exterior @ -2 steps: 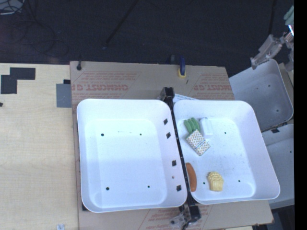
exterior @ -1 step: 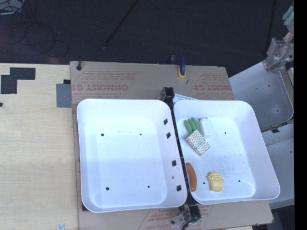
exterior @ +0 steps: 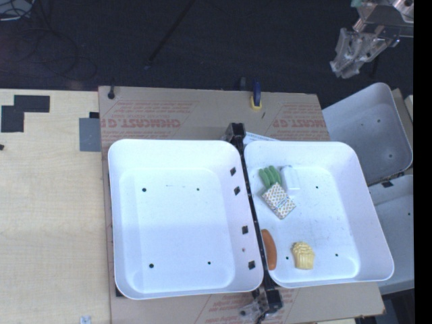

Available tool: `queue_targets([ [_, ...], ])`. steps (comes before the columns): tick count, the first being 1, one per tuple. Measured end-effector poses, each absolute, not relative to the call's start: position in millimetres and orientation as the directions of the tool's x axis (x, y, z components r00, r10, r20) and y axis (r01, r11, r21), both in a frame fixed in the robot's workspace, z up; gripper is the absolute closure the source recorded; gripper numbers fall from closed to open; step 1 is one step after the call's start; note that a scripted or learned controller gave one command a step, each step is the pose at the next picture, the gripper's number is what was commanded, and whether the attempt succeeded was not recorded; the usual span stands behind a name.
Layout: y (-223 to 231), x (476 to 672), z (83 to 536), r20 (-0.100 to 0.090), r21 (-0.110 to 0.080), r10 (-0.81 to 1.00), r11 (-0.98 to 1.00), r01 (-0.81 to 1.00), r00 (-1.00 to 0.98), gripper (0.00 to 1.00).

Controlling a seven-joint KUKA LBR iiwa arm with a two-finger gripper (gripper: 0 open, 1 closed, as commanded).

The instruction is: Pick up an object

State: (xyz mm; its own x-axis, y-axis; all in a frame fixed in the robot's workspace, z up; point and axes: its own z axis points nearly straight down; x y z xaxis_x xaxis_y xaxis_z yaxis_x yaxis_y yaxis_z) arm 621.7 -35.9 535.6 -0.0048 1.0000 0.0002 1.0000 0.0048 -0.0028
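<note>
While the tool (exterior: pixel 351 59) hung high at the far right, well apart from both bins, nothing was between its fingers; whether they stood open or shut could not be told from this slanted view. All the things to pick from lay in the right bin (exterior: pixel 364 201), gathered toward its left wall. A green bundle (exterior: pixel 270 176) lay at the far end, with a small patterned block (exterior: pixel 279 201) touching or just beside its near end, and a pale, hard-to-read thing (exterior: pixel 291 179) just right of the green one. Nearer, an orange carrot-shaped piece (exterior: pixel 269 248) lay right against the left wall, and a yellow lump (exterior: pixel 303 255) sat apart from it on open floor.

By my judgement the yellow lump was the best target: it had free room on every side, so the fingers could come straight down around it. The orange piece would be awkward, since the wall and the black divider clips (exterior: pixel 237 190) between the bins left little space for a finger on that side. The green bundle and block crowded each other, risking a double or glancing grasp. The left bin (exterior: pixel 128 181) offered nothing to take, and the surface (exterior: pixel 47 214) lay off to the left.
</note>
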Motion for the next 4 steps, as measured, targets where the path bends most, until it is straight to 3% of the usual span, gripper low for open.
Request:
queue_targets([
  [1,1.0,640.6,536.8,0.0,-0.003,1.0,0.004,1.0,-0.004,1.0],
  [2,43.4,644.2,536.9,0.0,-0.003,1.0,0.005,1.0,-0.005,1.0],
  [3,83.8,643.9,537.0,0.0,-0.002,1.0,0.004,1.0,-0.004,1.0],
  [4,137.8,630.5,537.0,0.0,-0.006,1.0,0.007,1.0,-0.007,1.0],
])
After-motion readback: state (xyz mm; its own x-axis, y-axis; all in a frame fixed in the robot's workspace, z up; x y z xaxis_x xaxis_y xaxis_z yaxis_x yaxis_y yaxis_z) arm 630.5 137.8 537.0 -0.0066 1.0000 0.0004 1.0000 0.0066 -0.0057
